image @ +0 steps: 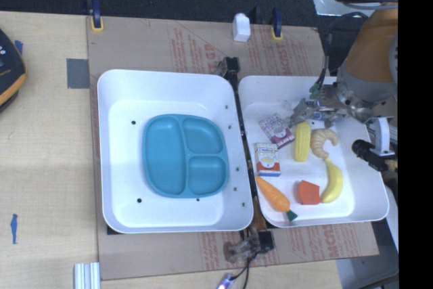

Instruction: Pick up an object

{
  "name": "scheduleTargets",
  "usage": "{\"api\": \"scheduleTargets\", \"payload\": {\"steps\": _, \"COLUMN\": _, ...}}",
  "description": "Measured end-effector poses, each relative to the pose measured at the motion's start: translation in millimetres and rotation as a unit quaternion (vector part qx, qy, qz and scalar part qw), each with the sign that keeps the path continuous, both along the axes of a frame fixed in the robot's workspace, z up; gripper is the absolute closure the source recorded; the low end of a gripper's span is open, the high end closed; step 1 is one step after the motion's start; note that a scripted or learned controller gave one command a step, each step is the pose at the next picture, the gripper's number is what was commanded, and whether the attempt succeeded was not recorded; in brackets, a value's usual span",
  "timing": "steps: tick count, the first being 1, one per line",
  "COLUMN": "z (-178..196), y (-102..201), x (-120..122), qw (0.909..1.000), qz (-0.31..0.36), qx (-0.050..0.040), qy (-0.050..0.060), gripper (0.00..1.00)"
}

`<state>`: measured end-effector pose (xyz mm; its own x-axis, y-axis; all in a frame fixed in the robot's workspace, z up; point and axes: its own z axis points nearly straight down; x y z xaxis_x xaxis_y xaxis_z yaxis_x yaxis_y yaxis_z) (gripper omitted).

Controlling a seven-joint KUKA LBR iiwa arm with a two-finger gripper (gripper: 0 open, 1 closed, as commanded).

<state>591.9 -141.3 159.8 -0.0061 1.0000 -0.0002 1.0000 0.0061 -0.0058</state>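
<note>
Glossy white bin (pixel 352 210); curved banana (pixel 332 181); tapered carrot (pixel 273 193)

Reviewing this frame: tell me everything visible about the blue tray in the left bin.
The blue tray is a light blue, smooth, plastic-looking divided plate with rounded corners. It has three compartments: one long one on its left side and two smaller ones on its right. It lies flat, right side up, about in the middle of the left white bin, turned slightly off the bin's edges. All three compartments hold nothing. Only the bin floor touches it.
</note>
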Motion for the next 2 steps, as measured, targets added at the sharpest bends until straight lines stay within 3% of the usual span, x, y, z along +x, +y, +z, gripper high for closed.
{"api": "scheduleTargets", "payload": {"steps": 1, "z": -65.5, "y": 46.0, "x": 8.0, "qw": 1.0, "qz": 0.001, "qx": -0.0002, "qy": -0.003, "gripper": 0.0}}
{"api": "scheduleTargets", "payload": {"steps": 2, "z": -57.4, "y": 44.6, "x": 6.1, "qw": 1.0, "qz": 0.001, "qx": -0.0004, "qy": 0.0, "gripper": 1.0}}
